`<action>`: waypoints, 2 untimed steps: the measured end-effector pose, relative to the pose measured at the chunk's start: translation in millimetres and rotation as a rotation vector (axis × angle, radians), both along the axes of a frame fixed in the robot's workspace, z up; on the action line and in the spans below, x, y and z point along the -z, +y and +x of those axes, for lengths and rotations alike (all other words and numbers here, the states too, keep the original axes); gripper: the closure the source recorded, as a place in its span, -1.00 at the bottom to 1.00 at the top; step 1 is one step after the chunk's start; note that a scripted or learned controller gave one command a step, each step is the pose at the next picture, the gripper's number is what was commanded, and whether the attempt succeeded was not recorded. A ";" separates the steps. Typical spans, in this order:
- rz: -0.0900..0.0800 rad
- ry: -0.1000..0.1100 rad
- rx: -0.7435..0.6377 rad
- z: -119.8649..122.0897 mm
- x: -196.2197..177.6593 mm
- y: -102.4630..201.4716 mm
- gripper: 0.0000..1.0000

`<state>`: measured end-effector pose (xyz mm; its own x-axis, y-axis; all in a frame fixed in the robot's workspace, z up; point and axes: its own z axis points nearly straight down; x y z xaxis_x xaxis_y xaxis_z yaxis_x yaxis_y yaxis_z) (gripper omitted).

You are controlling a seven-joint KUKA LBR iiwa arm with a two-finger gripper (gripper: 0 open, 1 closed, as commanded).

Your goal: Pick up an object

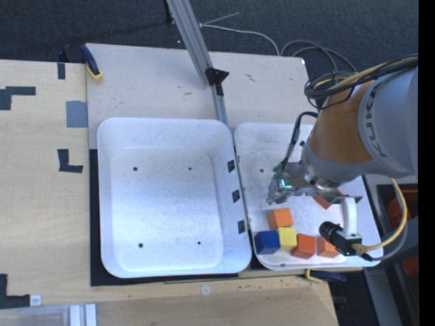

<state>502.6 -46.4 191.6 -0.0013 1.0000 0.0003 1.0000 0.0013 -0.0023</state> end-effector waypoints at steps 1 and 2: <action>-0.001 0.009 0.006 -15.8 93.7 -51.2 -1.00; 0.001 0.004 0.000 -13.7 80.2 -47.9 1.00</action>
<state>488.9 -94.2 111.3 -0.0012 1.0000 0.0015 1.0000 0.0012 -0.0060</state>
